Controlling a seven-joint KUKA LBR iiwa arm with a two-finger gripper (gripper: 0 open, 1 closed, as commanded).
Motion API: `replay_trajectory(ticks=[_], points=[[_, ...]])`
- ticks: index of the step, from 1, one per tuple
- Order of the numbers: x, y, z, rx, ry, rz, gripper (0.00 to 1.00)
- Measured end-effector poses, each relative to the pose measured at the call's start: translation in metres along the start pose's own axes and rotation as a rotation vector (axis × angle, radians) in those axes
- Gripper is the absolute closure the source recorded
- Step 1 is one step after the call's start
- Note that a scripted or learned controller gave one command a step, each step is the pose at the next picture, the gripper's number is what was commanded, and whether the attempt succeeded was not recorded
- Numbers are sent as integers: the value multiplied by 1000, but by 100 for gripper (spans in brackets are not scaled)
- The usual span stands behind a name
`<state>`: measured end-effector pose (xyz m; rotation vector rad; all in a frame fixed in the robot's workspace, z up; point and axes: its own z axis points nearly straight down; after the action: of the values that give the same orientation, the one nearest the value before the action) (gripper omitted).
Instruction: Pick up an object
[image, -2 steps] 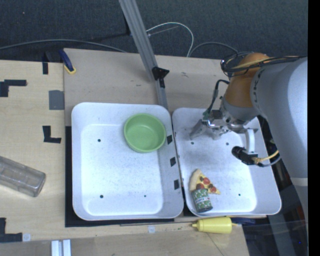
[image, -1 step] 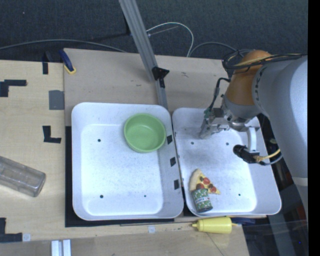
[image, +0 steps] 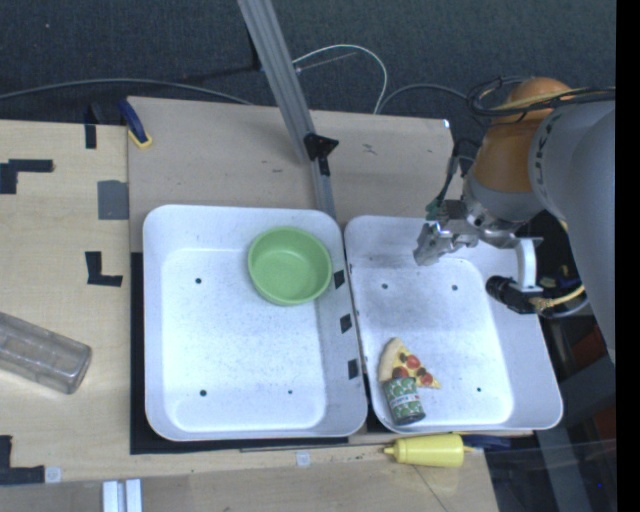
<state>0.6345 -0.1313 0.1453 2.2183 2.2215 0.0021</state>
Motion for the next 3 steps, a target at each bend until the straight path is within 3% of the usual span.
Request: replay_trajectory(ticks=[2,3], points=[[5,3,-110,-2,0,-1,100],[54,-3,-94,5,1,-4,100]])
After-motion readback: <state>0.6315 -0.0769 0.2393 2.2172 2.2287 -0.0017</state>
